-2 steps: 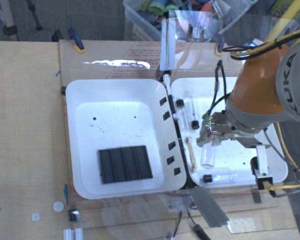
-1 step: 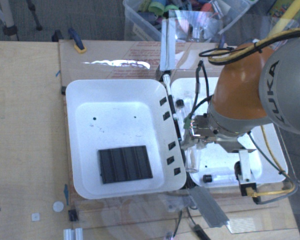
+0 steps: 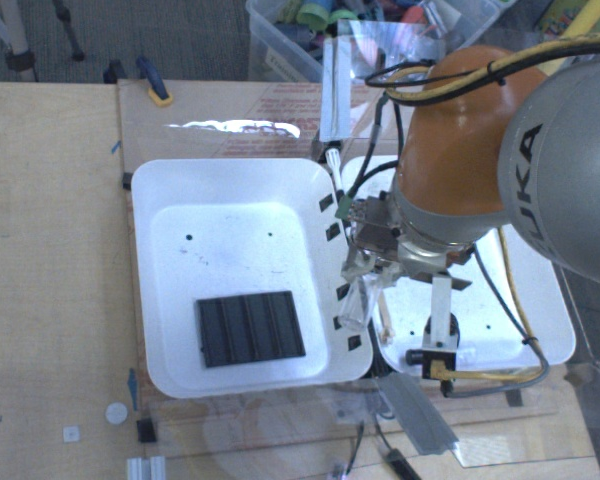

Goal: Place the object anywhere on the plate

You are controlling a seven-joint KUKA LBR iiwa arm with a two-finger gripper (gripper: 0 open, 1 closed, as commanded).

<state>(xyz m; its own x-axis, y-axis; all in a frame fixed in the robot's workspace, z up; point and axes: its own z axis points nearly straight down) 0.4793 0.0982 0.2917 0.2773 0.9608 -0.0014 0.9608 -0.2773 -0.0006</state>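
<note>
The plate (image 3: 250,328) is a black ridged rectangle lying flat in the front half of the left bin (image 3: 170,198). My gripper (image 3: 363,303) hangs below the grey and orange wrist, over the left edge of the right bin (image 3: 550,308), just beside the wall the two bins share. It is to the right of the plate and a little apart from it. The arm covers most of the right bin's floor, and I cannot make out a loose object there or at the gripper.
A clear box of colourful toys (image 3: 380,8) stands behind the bins. A cardboard sheet (image 3: 230,118) lies under the bins' far edge. Small bits sit on the wooden bench (image 3: 50,268) at the front left. Cables (image 3: 500,368) trail across the right bin's front.
</note>
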